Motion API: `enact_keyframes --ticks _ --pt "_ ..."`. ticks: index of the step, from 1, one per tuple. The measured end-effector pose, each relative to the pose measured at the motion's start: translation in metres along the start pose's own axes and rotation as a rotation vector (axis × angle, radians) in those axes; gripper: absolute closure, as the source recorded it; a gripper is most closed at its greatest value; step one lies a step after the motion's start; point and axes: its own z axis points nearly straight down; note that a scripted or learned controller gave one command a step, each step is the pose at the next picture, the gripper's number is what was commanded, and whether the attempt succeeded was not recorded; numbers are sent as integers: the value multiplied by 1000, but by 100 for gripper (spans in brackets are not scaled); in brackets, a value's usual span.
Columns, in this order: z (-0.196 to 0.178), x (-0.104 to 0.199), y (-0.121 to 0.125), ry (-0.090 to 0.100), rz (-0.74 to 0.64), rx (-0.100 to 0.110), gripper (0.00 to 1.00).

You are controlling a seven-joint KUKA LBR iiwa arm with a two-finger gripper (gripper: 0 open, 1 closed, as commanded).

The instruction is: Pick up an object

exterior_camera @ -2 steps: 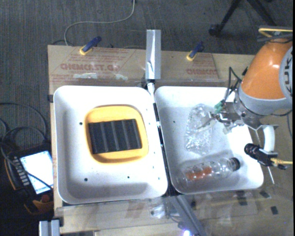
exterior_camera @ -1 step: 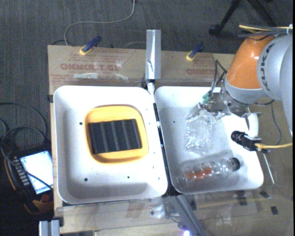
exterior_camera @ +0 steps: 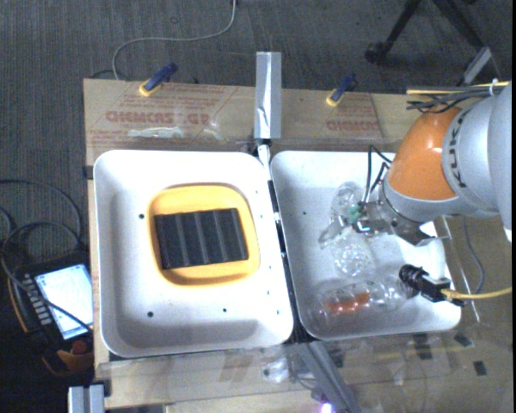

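In the right bin (exterior_camera: 303, 198) lie clear plastic things: a crumpled transparent piece (exterior_camera: 346, 206) near the middle, another clear lump (exterior_camera: 351, 256) below it, and a clear bottle with a reddish patch (exterior_camera: 354, 301) along the front wall. My gripper (exterior_camera: 367, 218) hangs low over the right bin, right beside the upper clear piece, under the orange-banded wrist (exterior_camera: 426, 166). Its tips are hidden by the wrist and the glare of the plastic. In the left bin (exterior_camera: 120, 231) rests a yellow tray with a dark ribbed insert (exterior_camera: 202, 235).
Two blue clamps (exterior_camera: 157, 77) (exterior_camera: 340, 89) hold the cardboard at the back edge. A grey post (exterior_camera: 267, 97) stands between the bins at the back. A handheld screen device (exterior_camera: 56, 295) lies on the floor to the left.
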Motion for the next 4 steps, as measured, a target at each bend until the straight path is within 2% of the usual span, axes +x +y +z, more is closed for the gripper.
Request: enact_keyframes --ticks 1,2,3,4 --pt "-15 -4 -3 4 51 13 0" --pt "7 -39 76 22 42 85 0" --pt "4 -62 75 2 60 28 0" --pt "-49 -85 24 7 -160 13 0"
